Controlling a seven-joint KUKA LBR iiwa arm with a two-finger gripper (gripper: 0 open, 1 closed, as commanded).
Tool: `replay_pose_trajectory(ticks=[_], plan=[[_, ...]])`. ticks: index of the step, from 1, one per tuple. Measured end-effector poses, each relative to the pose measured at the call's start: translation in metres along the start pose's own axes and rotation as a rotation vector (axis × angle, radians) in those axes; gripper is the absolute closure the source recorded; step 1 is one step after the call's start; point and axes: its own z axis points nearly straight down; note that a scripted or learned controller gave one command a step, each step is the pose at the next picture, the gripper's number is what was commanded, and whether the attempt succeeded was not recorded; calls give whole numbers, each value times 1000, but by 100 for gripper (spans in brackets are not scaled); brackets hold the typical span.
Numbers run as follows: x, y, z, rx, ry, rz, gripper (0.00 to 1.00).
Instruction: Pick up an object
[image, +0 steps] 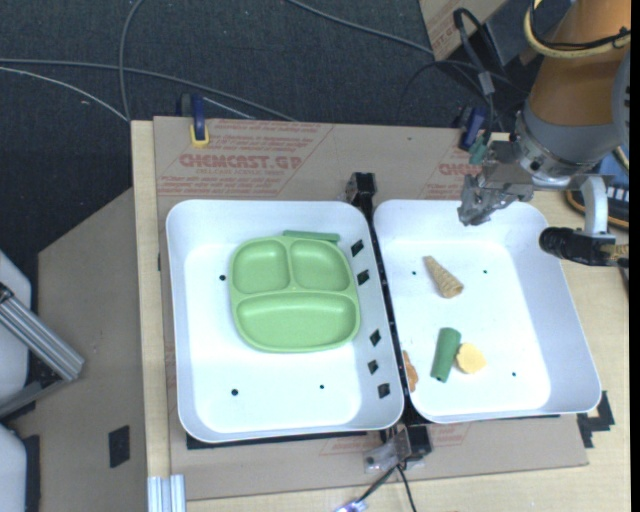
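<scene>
Cardboard covers the counter (300, 150), carrying two white bins. Nearest, at the lower part of the right bin (560, 390), a green cylinder (444, 354) lies with its long axis nearly up-down in frame, touching a yellow piece (470, 359) on its right. Just above, mid-bin, a tan cone (443, 276) lies slanted. At left, a green divided plate (295, 294) sits in the left bin (200, 400). Farthest, the pincer (487, 208) hangs over the right bin's upper rim, grasping nothing; how wide it stands I cannot tell. The cone lies below and slightly left of it, with bare floor around.
</scene>
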Motion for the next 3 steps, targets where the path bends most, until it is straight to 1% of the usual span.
replay_pose_trajectory(ticks=[1, 2, 3], plan=[[49, 16, 18, 0, -1, 1, 100], [108, 27, 35, 0, -1, 0, 100], [156, 20, 46, 1, -1, 2, 100]])
